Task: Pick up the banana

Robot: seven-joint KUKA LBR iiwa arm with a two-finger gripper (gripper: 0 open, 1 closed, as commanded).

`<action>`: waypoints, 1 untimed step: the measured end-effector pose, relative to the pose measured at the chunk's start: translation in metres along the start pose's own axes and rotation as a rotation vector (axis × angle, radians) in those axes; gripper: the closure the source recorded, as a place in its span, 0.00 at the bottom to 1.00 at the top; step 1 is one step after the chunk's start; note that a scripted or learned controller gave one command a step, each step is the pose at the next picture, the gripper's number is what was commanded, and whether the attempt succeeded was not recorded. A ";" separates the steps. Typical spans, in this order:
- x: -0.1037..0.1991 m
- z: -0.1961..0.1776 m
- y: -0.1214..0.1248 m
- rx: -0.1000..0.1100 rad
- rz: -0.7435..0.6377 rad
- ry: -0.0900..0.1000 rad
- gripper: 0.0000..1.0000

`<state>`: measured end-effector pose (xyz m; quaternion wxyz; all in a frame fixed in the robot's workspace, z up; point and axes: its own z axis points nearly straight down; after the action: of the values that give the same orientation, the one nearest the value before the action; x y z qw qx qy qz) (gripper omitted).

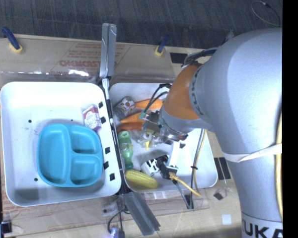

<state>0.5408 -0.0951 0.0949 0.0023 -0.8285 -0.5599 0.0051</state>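
**Right bin, mid-reach: banana not yet lifted**

In the right bin [208, 175], among packed clutter, the item most like the banana [149, 104] is a curved yellow-orange piece at the far side, lying partly under the arm's orange band; the identification is tentative, since much of it is hidden. It rests on the bin floor, touching a longer orange piece [129, 120], perhaps a carrot, just in front of it.

Tool [150, 133]: low over the middle of the right bin, just in front of the banana. The wrist and cabling mask it, so whether it is wide, narrow or holding anything cannot be told. Nothing is seen between its parts.

Progress, as judged: the approach is made and the arm is down in the correct bin; the grasp and lift remain. The banana lies in the bin, so nothing of the pick itself counts as done.

Neighbours in the right bin:
- small printed packet [125, 103], far-left corner, beside the banana.
- green bottle [124, 148], along the left wall, lying lengthwise.
- corn cob [140, 179], yellow, near corner; a likely mix-up with the target by colour.
- black-and-white item [155, 164], just beside the corn.

Left bin [10, 133]: blue divided tray [69, 155] and a small carton [91, 117] at its far-right edge, well apart from the work.

Obstruction, as judged: the crowding of carrot and packet against the banana leaves little room for a clean grip.
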 end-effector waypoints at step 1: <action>0.076 -0.094 0.018 -0.002 0.023 0.004 1.00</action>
<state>0.5865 -0.0313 0.1885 0.0023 -0.8349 -0.5503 0.0030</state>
